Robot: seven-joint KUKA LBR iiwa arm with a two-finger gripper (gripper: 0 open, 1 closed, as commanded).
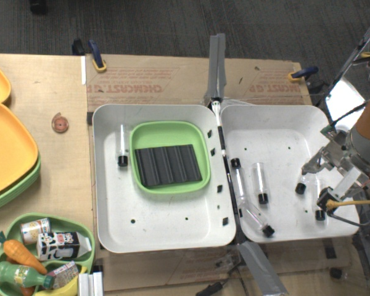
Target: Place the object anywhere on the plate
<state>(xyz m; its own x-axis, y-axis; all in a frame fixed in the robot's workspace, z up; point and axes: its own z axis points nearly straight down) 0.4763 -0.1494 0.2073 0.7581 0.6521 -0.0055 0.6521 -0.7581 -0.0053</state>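
The gripper [311, 189] hangs open over the right bin's [277, 119] right edge, holding nothing. A black ridged block [168, 164] lies on the green plate [168, 132] in the left bin [111, 214].

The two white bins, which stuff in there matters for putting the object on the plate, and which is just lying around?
Belongs to the job:
green plate with a dark ribbed block on it, left bin
clear tubes in the right bin
gripper

Just lying about:
yellow plates
green bowl of toy food
clamps
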